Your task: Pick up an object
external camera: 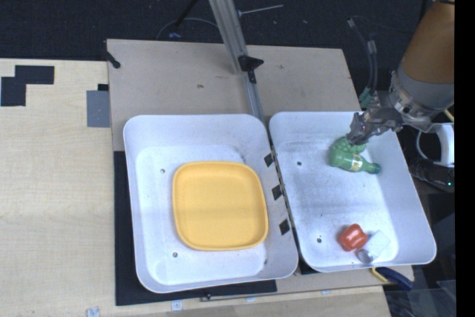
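Camera view, from above at a slant: two shallow white plastic bins sit side by side on the pale wooden worktop [185,78]. The left bin [141,159] holds a smooth yellow square plate [220,204] with rounded corners. In the right bin [415,219], a glossy green bottle-shaped object [350,158] lies on its side near the far rim; a small red rounded object [352,237] lies near the near rim. The dark metal claw [362,131] meets the green object's upper end; its finger spacing cannot be judged.
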You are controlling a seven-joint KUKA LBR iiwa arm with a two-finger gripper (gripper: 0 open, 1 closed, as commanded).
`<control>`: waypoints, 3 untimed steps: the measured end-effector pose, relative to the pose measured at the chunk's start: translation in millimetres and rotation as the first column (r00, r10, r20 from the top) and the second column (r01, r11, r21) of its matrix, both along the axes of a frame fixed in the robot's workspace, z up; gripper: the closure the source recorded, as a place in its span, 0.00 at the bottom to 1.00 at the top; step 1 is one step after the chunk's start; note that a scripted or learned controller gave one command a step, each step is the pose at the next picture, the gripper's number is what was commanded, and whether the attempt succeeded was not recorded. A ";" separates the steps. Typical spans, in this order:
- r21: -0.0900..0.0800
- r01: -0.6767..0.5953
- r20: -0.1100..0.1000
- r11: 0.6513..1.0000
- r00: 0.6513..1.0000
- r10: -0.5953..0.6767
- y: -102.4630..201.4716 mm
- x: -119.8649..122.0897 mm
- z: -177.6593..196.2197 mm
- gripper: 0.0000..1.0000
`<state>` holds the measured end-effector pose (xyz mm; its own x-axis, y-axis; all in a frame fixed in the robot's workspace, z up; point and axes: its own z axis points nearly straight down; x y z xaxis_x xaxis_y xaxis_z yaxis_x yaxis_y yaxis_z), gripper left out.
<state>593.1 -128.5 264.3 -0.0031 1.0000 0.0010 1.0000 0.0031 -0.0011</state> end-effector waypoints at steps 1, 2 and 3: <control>0.000 0.000 0.000 1.000 1.000 0.000 55.5 -2.9 -15.2 1.00; 0.000 0.000 0.001 1.000 1.000 0.000 104.8 -8.5 -9.1 1.00; 0.000 0.000 0.000 1.000 1.000 0.000 154.8 -4.1 -10.6 1.00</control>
<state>589.0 26.2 253.8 -0.0033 1.0000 0.0009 1.0000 0.0033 -0.0009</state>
